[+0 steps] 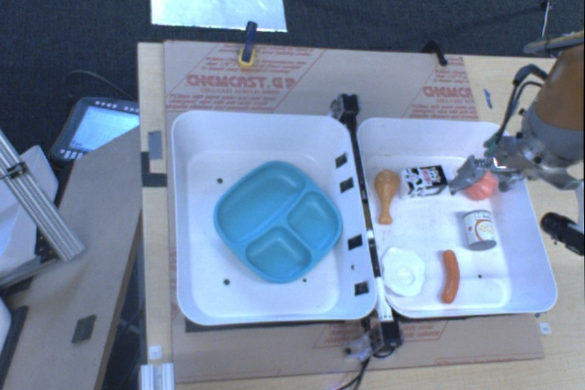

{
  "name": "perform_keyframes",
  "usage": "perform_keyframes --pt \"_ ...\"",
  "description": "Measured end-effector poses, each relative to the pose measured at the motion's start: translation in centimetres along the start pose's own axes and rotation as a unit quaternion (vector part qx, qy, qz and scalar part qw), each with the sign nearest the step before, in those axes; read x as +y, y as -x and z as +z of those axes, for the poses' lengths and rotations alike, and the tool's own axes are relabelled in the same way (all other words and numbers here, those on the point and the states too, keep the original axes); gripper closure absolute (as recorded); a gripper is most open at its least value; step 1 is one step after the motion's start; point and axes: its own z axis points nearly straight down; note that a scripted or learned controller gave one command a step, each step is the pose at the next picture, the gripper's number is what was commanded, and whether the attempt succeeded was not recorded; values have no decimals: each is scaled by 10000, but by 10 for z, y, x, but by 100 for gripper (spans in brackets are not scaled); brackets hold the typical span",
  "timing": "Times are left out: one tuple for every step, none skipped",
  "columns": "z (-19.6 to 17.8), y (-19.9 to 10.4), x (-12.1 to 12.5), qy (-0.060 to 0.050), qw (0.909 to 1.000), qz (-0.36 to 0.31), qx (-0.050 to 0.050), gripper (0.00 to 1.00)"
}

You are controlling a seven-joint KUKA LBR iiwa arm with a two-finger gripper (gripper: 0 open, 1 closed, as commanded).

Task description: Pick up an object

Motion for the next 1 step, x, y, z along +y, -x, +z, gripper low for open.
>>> perform_keyframes --pt "63 -9 1 -1 10000 -4 4 0"
